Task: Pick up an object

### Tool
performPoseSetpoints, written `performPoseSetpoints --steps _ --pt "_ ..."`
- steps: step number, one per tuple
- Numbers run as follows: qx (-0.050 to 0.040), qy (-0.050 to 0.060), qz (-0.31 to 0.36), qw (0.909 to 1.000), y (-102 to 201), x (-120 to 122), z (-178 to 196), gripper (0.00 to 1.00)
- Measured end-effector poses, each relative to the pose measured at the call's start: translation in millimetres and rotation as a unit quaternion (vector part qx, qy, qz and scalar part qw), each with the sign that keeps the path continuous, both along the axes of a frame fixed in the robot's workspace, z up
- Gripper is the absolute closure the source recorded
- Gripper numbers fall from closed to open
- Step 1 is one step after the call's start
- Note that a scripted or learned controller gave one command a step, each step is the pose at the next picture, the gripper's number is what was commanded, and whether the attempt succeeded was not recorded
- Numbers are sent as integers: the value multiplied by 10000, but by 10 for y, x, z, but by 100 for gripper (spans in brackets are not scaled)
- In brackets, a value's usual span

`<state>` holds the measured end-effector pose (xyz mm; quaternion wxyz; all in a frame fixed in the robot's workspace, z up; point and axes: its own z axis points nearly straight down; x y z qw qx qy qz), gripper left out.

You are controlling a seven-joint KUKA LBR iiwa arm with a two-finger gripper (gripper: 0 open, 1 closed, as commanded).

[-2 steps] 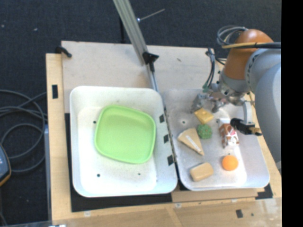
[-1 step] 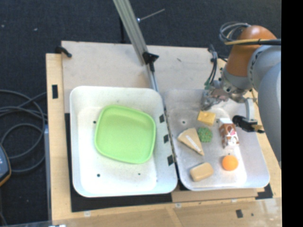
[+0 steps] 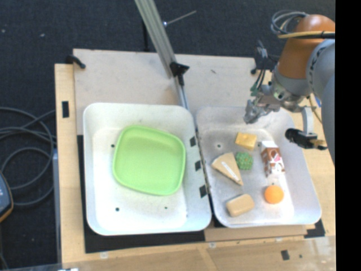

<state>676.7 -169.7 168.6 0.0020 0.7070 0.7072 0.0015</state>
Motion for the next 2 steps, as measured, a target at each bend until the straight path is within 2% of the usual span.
performPoseSetpoints --steps 1,2 --pt "-1 -1 0 10000 38 -34 453 100" --pt "-2 -4 -1 10000 49 70 1011 100"
